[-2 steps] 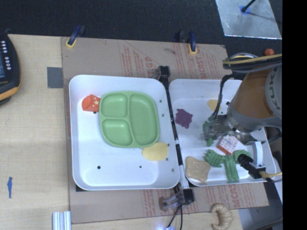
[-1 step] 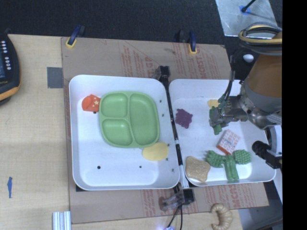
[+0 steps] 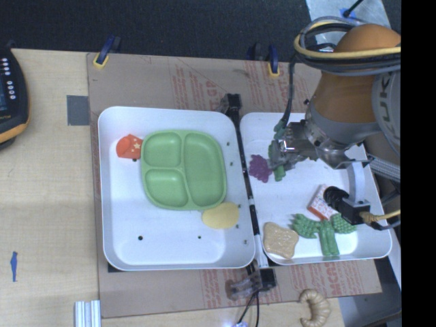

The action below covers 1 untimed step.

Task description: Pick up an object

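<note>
My gripper (image 3: 278,163) hangs over the upper left part of the right bin (image 3: 300,125), reaching down from the grey and orange arm. Right beside it, to its left, a purple bunch of grapes (image 3: 258,167) lies on the bin floor. Whether the gripper touches the grapes is unclear. Lower in the same bin lie a tan bread slice (image 3: 279,240), a green knobbly toy (image 3: 319,229) and a small red and white box (image 3: 319,203). The left bin (image 3: 119,237) holds a green divided plate (image 3: 184,169), a red piece with a star (image 3: 128,146) and a yellow piece (image 3: 221,216).
A dark divider (image 3: 244,176) runs between the two bins. A tan curled item (image 3: 315,306) lies on the bench below the right bin. A black and orange device (image 3: 8,94) sits at the far left edge. Blue clamps (image 3: 272,60) grip the cardboard's far edge.
</note>
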Available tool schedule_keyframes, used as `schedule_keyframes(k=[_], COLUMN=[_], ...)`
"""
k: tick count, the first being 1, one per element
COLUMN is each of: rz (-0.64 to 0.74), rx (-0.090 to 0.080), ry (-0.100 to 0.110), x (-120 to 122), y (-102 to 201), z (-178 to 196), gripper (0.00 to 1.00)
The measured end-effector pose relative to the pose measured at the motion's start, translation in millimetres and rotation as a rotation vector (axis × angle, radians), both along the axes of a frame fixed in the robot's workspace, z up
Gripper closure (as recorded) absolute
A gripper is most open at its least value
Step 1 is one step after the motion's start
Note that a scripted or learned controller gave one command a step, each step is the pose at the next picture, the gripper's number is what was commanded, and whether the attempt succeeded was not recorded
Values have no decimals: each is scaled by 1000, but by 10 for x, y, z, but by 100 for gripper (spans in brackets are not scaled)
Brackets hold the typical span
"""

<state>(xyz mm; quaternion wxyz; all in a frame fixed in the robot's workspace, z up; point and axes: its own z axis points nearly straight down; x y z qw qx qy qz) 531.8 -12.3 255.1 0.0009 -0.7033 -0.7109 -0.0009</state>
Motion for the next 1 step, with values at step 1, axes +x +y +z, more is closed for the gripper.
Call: schedule_keyframes(k=[1], rz=[-2], rx=[-3], ry=[2], x=[512], y=[342], z=[-267], gripper=[100])
